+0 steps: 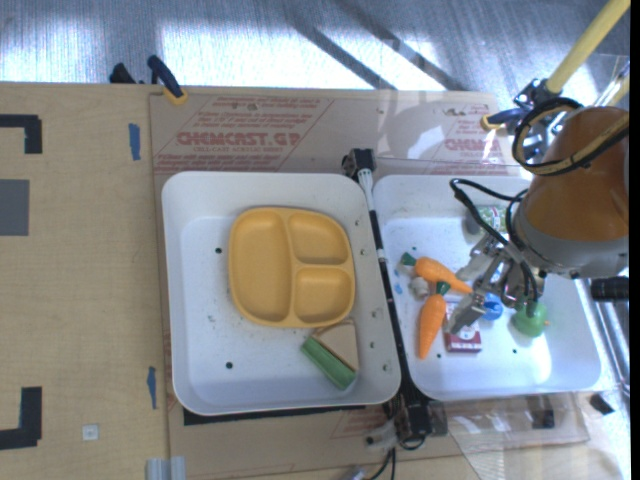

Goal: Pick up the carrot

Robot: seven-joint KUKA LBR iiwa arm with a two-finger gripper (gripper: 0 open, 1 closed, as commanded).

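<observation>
One grey arm (575,193) reaches down into the right bin (500,373), jaws' state indiscernible, beside two carrots (432,323).

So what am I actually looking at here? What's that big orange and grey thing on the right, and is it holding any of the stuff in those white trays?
That is a robot arm, seen from one camera fixed above the bench and looking down at a slant. The arm reaches in from the right, and at its end is a gripper, a simple two-finger hand. It hangs over the right bin, close beside two toy carrots: one carrot lies higher up, the other carrot just below it. Near them are a small green object, a blue piece and a little red and white packet. The left bin holds a yellow divided plate and a green block. I cannot tell from this angle whether the gripper holds anything; both carrots appear to lie in the bin.
</observation>
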